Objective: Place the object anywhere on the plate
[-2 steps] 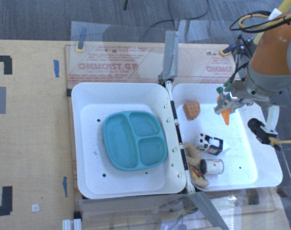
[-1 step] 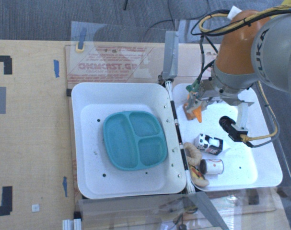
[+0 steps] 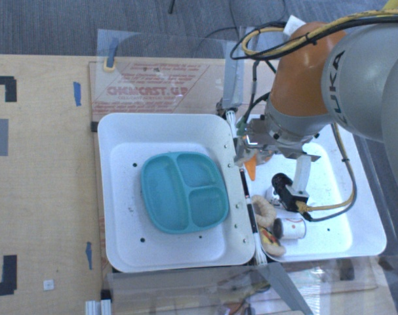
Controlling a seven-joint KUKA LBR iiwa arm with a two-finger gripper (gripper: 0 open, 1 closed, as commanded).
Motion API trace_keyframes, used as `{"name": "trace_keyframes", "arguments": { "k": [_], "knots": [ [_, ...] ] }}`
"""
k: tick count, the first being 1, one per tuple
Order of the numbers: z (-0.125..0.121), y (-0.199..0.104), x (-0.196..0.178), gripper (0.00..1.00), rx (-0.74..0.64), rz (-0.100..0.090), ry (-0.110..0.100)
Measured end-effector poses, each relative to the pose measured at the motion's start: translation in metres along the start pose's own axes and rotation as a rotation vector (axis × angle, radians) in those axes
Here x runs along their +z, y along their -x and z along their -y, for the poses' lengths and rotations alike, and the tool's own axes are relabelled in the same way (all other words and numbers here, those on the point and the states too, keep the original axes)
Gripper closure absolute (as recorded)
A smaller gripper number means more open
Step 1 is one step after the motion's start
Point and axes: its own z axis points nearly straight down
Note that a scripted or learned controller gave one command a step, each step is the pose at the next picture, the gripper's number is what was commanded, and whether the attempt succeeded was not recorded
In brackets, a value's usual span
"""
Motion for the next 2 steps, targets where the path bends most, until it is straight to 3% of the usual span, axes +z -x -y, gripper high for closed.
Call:
{"name": "trace_keyframes", "arguments": {
  "k": [1, 2],
  "knots": [
    [-0.0035, -0.0442, 0.0316, 1.00, 0.105, 0.000, -0.001],
    [-0.0036, -0.0441, 0.0314, 0.00, 0.105, 0.000, -0.001]
  ]
}}
